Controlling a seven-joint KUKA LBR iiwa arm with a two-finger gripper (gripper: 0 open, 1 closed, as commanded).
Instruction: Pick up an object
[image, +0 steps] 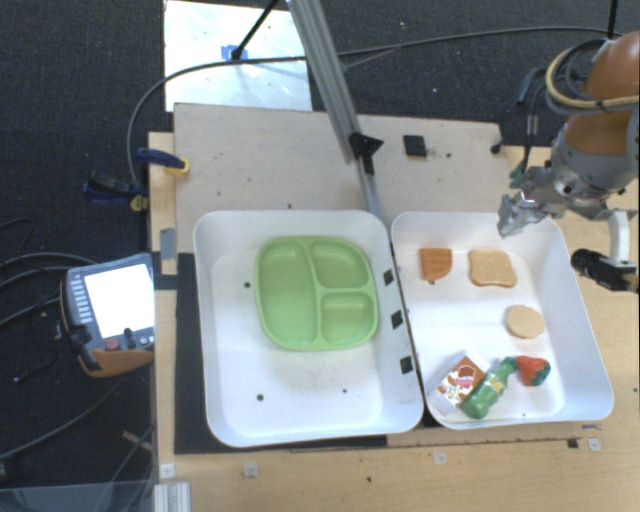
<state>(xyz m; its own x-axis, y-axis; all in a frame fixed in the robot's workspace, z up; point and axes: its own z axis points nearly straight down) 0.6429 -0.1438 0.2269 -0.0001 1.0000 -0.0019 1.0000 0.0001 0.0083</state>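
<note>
**Gripper above the far edge of the right bin, nothing held**

The gripper (512, 218) is seen at the far right corner of the right bin (580, 330), over its rim. No object is seen between its fingers. Whether it is open or closed cannot be told, because the tips are too small and dark.

In the right bin five objects are placed. A small orange-brown piece (435, 264) lies near the far left side. Just beside it, to the right, a toast slice (492, 268) is found, the object nearest to the gripper, but apart from it. A round beige cookie (524, 322) lies further toward the near side. At the near edge a small printed box (460, 381), a green bottle (488, 389) and a red strawberry (534, 370) are grouped close together; the bottle touches the box.

In the left bin (225, 390) a green divided plate (317, 292) is lying flat.
</note>
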